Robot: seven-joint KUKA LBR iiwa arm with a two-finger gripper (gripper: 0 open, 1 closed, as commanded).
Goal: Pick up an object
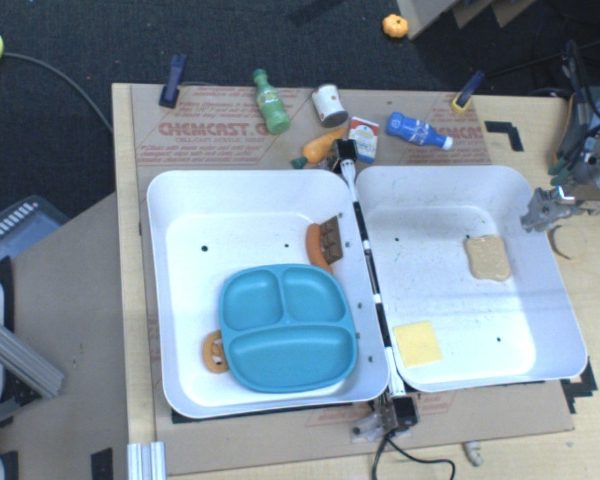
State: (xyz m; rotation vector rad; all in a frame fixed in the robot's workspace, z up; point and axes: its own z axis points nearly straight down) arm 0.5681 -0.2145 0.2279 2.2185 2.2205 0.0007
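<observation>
gripper [543, 215] hovers at the right bin's [540, 298] far right rim, jaw state impossible to tell; tan slice [488, 258] and yellow square [417, 343] lie inside.

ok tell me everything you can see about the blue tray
The blue tray is a smooth, plastic-looking plate with rounded corners and three compartments: two small ones at the far side, one wide one nearer the camera. It lies flat, slightly turned, in the left bin. A small orange thing pokes out at its left edge.
</observation>
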